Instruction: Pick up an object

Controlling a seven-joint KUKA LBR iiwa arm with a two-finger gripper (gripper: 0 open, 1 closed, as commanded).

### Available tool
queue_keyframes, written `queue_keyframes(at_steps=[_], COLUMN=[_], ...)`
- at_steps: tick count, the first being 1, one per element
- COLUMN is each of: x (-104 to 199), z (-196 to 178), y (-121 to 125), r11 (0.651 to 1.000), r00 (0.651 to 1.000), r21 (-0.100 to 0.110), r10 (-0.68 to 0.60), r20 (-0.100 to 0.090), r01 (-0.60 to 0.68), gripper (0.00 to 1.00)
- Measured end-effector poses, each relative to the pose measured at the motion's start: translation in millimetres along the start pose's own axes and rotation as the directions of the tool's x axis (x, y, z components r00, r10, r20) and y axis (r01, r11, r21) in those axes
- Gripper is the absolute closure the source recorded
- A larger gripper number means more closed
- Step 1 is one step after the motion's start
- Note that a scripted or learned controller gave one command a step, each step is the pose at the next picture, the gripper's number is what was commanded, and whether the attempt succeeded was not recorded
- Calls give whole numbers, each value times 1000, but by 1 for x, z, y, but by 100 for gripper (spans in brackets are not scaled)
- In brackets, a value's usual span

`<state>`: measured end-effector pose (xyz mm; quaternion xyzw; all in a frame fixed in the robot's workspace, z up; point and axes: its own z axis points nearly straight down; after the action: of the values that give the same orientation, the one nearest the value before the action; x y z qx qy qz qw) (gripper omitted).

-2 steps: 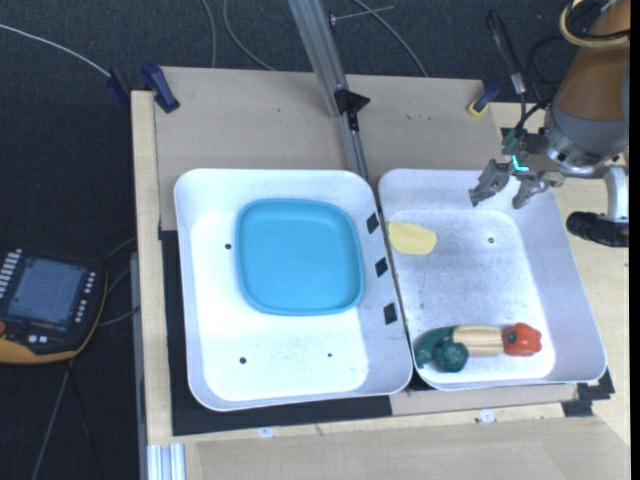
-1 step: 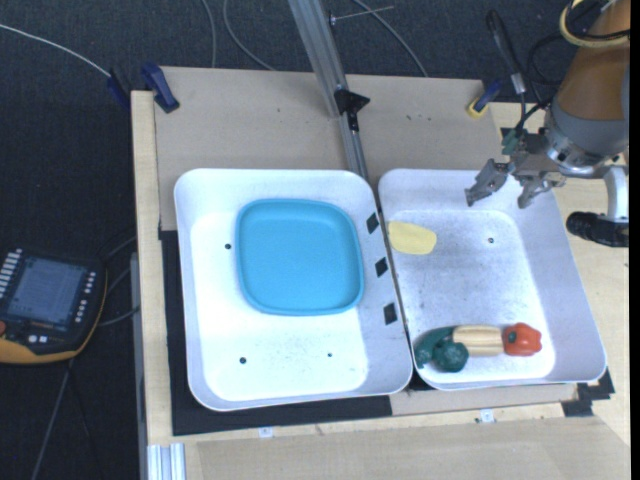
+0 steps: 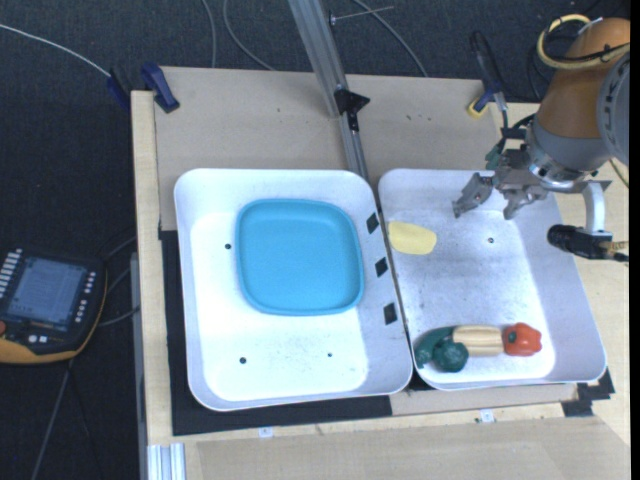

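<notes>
Near edge, right bin [image 3: 560, 298]: three small items in a row along the front wall. A dark green rounded piece [image 3: 441, 352] lies at the left of the row, a tan bar-shaped piece [image 3: 478, 339] sits in the middle touching it, and a red piece with a green top [image 3: 521, 339] lies at the right, against the bar's end. What each one represents is hard to tell; they look like toy foods.

Same bin, left wall, about midway back: one pale yellow, flattish item [image 3: 412, 237], lying alone, well apart from the front row.

Left bin [image 3: 200, 298]: holds a shallow blue tray [image 3: 299, 256], set toward the back half. Nothing rests on the tray.

Gripper [image 3: 497, 198]: at the back of the right bin, carried by the grey and orange arm [image 3: 580, 88] entering from the right. The fingers stand spread, with nothing between them. The gripper sits near the bin's rear wall, apart from every item; the yellow piece is the nearest, off to its left and a little forward, and the front row is well away.

Bench surround: a silver post [image 3: 320, 48] slanting up between the bins, a handheld control pendant [image 3: 45, 298] on the dark floor at the left, loose cables behind.

Status: no object lifted, none touched by the fingers. Judged progress: early stage. The approach to a chosen item, the closing of the fingers and the lift all remain to be done. All four candidates lie flat on the floor of the right bin.
</notes>
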<state>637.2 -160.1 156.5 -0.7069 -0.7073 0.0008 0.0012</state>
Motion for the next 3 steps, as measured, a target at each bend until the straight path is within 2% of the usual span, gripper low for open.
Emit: queue_keyframes(at_steps=[1,2,3], x=[6,7,7], z=[49,61,50], y=[7,7,7], r11=[1000,1000,1000], r00=[1000,1000,1000], r21=[1,-2,-5], r10=[0,0,0], r20=[0,0,1], r01=[0,0,0], gripper=[0,0,100])
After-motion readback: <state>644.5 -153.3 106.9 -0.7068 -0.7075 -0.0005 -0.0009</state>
